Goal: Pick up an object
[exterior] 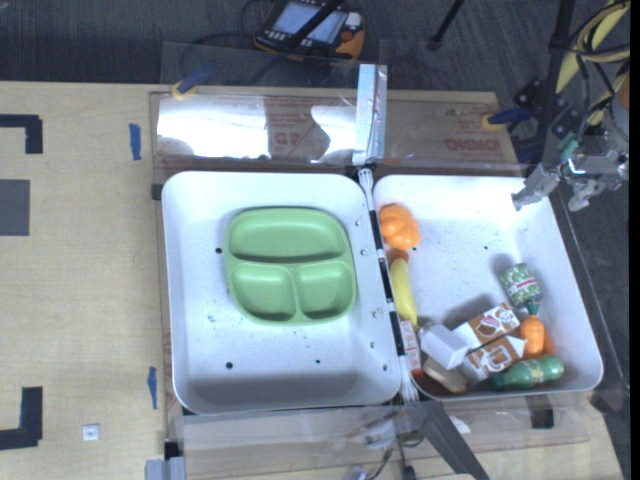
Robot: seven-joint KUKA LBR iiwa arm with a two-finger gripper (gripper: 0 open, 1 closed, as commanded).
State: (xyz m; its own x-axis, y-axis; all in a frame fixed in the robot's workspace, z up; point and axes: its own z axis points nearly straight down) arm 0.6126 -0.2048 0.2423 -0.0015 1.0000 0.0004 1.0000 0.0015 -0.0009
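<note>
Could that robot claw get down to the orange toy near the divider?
Probably yes: the orange toy lies apart from the others with nothing over it, and the gripper hovers at the right bin's far corner.

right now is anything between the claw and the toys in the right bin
Nothing visible does. The claw sits over the right bin's far right corner, and bare white floor lies between it and the nearest toy, the green patterned one. The rest of the pile crowds the near corner.
</note>
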